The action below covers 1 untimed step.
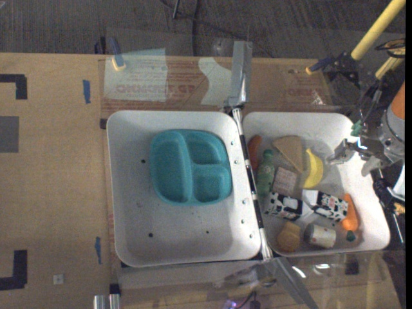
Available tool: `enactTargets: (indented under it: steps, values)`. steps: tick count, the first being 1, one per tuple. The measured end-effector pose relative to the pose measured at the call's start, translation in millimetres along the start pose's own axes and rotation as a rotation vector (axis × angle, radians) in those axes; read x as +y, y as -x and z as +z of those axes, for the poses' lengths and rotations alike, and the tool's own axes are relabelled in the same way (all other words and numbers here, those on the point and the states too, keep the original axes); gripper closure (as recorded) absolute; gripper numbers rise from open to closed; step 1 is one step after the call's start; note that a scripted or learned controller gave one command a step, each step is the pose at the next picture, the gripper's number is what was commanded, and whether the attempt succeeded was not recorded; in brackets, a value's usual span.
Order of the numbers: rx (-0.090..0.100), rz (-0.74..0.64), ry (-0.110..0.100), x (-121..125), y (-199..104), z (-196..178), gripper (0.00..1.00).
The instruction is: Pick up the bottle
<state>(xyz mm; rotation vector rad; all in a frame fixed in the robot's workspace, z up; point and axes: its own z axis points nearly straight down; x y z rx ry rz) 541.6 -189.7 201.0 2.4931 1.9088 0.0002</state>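
Two-finger metal gripper (358, 152) hovered over right shallow white bin's (380, 234) right side, fingers spread, nothing btwn them. Green plastic bottle (264, 172) lay along that bin's left wall, beside orange-red oblong item (255, 146), well apart from gripper. Teal divided plate (190, 166) sat in left white bin (129, 230).

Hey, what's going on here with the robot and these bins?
A robot arm reaches in from the right, its claw hovering over the right bin, near that bin's right side. That bin is packed with toy food; the green bottle lies at its left edge, well away from the claw and untouched. The left bin holds a teal divided plate.
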Motion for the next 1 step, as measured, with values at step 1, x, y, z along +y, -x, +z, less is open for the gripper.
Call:
enactTargets:
  steps: [1]
  values:
    - [0.001, -0.120, 0.004, -1.5, -59.8, 99.5, 0.00]
